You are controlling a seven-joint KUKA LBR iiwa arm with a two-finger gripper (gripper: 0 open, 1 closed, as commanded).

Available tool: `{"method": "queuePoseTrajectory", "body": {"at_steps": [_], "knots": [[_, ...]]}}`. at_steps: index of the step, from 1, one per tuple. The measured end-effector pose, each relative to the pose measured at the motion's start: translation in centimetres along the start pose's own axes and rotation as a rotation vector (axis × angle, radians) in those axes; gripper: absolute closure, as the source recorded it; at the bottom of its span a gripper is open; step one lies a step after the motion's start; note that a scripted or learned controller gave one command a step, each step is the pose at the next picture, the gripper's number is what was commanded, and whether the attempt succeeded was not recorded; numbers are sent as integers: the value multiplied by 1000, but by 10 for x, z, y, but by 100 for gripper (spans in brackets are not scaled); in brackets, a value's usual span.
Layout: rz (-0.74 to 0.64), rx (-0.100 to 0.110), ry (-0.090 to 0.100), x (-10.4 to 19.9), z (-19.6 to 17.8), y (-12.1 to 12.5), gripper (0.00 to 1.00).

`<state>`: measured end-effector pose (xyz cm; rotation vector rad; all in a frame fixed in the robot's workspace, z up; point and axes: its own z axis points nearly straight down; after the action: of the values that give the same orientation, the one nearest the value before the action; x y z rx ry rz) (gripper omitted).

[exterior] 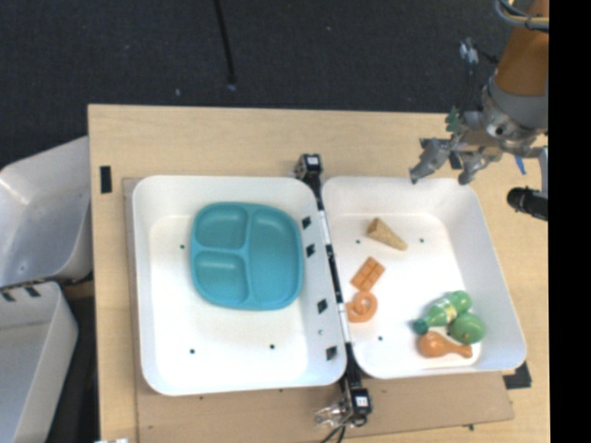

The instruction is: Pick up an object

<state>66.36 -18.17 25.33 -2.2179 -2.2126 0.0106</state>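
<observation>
Lying in the right bin (480, 247) are five small things, none of them touched by the arm. A tan wedge (388, 233) sits toward the far side of the bin floor. Nearer the camera and close to the divider between the bins lies an orange waffle-textured block (367, 273), and just beside it, toward the front, an orange ring (362, 307). In the bin's near right corner a green leafy vegetable toy (450, 315) rests against an orange drumstick-shaped piece (442, 344), the two touching.

The hand (445, 166) hangs above the far edge of the right bin, over its rim rather than its floor, well apart from all five things. Its two fingers are spread apart, with nothing between them. Above it the grey wrist and orange band of the arm (522, 63) come in from the right.

The left bin (152, 247) holds a teal divided plate (247, 255) with three compartments, lying flat near the bin's middle. Both bins stand side by side on the pale wooden tabletop (231, 141), joined along a black-clipped seam.
</observation>
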Motion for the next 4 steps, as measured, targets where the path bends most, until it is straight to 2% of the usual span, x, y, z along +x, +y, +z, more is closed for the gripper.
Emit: {"method": "queuePoseTrajectory", "body": {"at_steps": [1, 2, 4], "knots": [[-3, -13, -3, 0, -8, 2, 0], [-2, -8, -4, -4, 38, -6, 0], [1, -9, -4, -5, 153, -4, 0]]}}
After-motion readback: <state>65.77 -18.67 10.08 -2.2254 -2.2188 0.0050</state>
